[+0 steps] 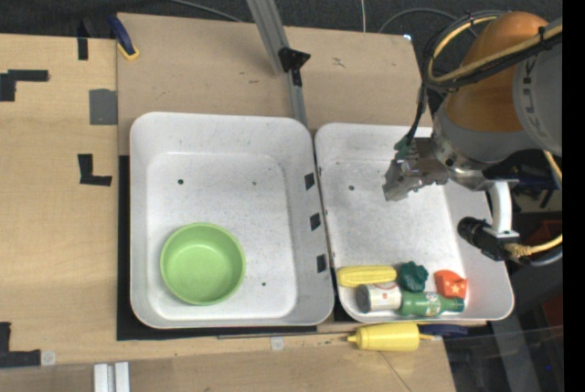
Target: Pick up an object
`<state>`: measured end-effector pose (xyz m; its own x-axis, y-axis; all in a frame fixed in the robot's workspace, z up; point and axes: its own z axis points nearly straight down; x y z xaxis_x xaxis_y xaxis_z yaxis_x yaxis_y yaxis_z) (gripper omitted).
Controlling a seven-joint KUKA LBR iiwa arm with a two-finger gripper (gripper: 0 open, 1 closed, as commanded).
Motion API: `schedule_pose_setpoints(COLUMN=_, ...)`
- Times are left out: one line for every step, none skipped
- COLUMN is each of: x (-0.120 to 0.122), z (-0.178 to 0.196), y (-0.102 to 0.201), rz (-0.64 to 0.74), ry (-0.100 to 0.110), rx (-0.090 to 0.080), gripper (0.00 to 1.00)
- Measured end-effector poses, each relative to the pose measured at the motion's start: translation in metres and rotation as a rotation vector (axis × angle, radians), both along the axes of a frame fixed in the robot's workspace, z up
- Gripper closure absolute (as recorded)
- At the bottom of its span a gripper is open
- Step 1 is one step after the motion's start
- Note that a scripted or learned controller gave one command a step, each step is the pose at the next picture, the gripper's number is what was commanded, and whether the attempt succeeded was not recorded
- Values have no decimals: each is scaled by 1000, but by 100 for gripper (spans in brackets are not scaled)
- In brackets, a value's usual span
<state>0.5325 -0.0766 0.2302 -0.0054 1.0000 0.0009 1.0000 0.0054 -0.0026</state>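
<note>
The gripper [402, 183] hangs over the right bin [366, 153]; whether it is clenched I cannot tell. Along that bin's near wall lie a yellow corn cob [366, 275] and a green bottle [430, 303], long axes left-right.

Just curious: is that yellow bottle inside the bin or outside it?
Outside. The yellow bottle lies on its side on the bench, just beyond the right bin's near rim.

No text, brand or number can be read. The white can [378, 298] has a red label, too small to read.
</note>
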Motion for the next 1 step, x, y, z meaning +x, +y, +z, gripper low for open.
schedule_pose_setpoints(x=4, z=9, y=53, rz=2, ry=-1, rx=1, gripper=100)
